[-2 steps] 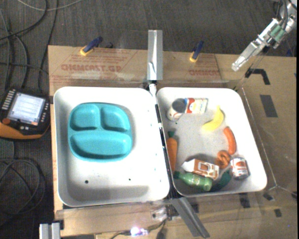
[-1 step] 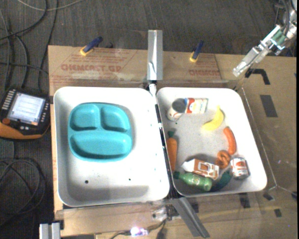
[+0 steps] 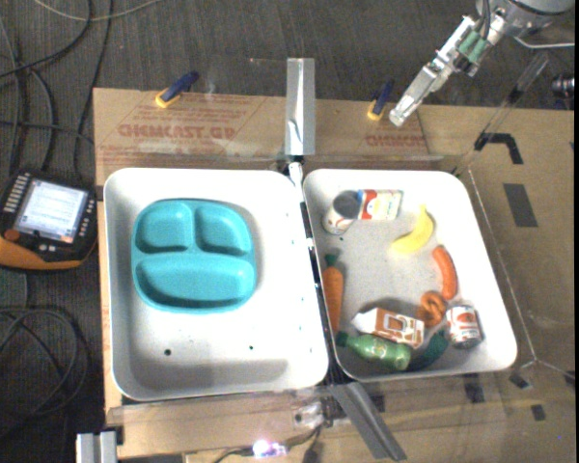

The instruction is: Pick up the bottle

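The bottle (image 3: 376,349) lies untouched at the bin's (image 3: 482,230) six o'clock; my gripper (image 3: 401,114) hovers at twelve, grip state unclear.

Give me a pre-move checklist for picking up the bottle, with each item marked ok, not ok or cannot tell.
1. Bottle located: ok. The green bottle lies on its side at the near edge of the right bin.
2. Gripper above bottle: not ok. The gripper hangs beyond the bin's far rim.
3. Room around bottle: not ok. A small carton rests against it, and the carrot lies close by.
4. Fingers ready to close: cannot tell.
5. Nothing held already: ok. Nothing shows at the gripper's tip.
6. Descent path: ok. Nothing stands above the bottle.
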Motion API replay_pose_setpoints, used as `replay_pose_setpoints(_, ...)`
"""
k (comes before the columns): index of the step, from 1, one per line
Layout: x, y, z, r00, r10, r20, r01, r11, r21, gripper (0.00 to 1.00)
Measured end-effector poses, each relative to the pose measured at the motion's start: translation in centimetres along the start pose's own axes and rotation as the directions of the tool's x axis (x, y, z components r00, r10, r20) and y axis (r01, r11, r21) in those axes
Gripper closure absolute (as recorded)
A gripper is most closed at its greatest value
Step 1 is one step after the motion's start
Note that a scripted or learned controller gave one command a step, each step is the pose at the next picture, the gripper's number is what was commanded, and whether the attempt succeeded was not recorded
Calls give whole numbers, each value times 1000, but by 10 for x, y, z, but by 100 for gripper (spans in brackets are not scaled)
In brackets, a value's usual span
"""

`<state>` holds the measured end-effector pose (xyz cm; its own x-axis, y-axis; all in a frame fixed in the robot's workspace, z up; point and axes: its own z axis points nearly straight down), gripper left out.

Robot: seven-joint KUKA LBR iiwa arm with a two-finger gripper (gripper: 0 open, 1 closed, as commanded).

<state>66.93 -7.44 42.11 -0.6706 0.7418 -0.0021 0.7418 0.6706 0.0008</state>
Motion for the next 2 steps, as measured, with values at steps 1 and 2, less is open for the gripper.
replay_pose_setpoints(1,52,23,167,1000,-11,-2,11,1000,2,0)
replay_pose_setpoints(2,12,-34,-14,1000,-16,1,16,1000,0,0)
